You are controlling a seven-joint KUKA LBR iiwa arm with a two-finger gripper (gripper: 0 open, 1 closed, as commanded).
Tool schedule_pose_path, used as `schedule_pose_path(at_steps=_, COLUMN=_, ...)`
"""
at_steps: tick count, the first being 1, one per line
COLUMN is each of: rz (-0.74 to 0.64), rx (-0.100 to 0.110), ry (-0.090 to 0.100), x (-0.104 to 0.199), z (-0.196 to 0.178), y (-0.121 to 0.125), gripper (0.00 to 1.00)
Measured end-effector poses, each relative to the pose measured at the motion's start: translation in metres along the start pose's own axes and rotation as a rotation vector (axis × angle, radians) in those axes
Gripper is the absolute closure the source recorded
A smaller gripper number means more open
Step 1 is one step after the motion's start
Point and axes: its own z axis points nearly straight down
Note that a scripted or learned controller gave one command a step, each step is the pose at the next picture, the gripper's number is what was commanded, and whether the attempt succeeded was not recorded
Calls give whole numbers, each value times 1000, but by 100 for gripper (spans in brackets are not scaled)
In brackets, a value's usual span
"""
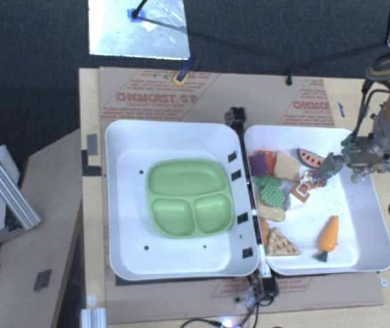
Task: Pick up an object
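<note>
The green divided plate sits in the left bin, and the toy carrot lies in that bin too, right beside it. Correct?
Not quite. The green divided plate does sit in the left bin, but the toy carrot lies in the right bin, near its front right corner and well apart from the plate. The camera view shows this.

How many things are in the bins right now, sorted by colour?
Green: 2, divided plate and waffle-textured piece
Orange: 2, carrot and orange-white block
Red: 2, watermelon slice and red-purple piece
Tan: 3, pizza slice, bread piece, cookie-like piece
Total: 9
</note>
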Motion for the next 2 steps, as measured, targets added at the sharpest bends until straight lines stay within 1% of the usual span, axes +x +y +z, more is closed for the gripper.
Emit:
schedule_pose_path(at_steps=1, rz=-2, rx=-10, ry=-2, x=0, z=-5, y=2, gripper=0)
schedule_pose_path(at_steps=2, rz=-1, rx=-8, ry=-1, x=2, z=37, y=-1, gripper=0)
